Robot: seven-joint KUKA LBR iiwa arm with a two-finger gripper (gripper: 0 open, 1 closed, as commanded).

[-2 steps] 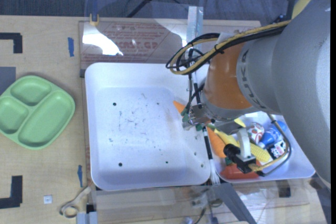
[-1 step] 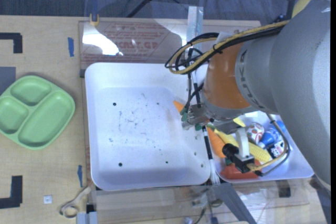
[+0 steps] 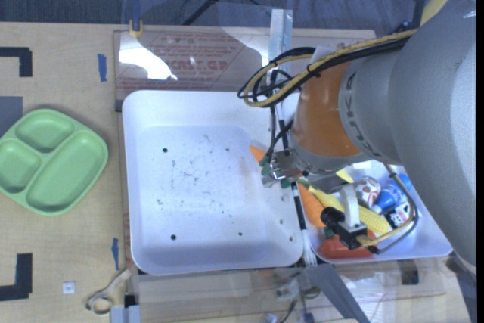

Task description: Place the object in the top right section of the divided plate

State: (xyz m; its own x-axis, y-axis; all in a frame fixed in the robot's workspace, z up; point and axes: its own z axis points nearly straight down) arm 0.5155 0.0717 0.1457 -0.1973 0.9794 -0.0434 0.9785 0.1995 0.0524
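The gripper (image 3: 281,176), its grip impossible to tell, hangs low over the right bin (image 3: 431,242) where the object presumably lies among crowded toys (image 3: 363,219), so it may snag a neighbour or drop it crossing to the far plate (image 3: 76,163).

A white bin (image 3: 197,185) sits on the wooden table (image 3: 60,57); blue tape (image 3: 101,67) marks the table beside it.
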